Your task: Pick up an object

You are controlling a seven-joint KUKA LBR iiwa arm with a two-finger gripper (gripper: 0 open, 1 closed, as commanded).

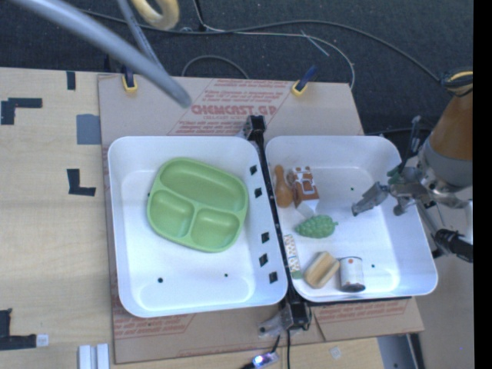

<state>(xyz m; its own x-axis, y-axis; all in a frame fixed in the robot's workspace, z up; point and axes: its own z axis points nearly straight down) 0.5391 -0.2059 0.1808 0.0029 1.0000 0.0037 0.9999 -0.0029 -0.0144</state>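
A grey gripper (382, 199), fingers spread and holding nothing, hovers at the right edge of the right bin (407, 283), where a green toy (316, 226), a bread roll (320, 268) and a can (351, 273) lie centre-frame.

A pale green divided plate (198, 204) lies in the white left bin (131, 283). The white right bin (400, 283) holds a darker green knobbly piece (316, 226), a tan bread roll (320, 268) and a silver can (352, 274) with a red band. The arm (453, 141) is orange above grey.
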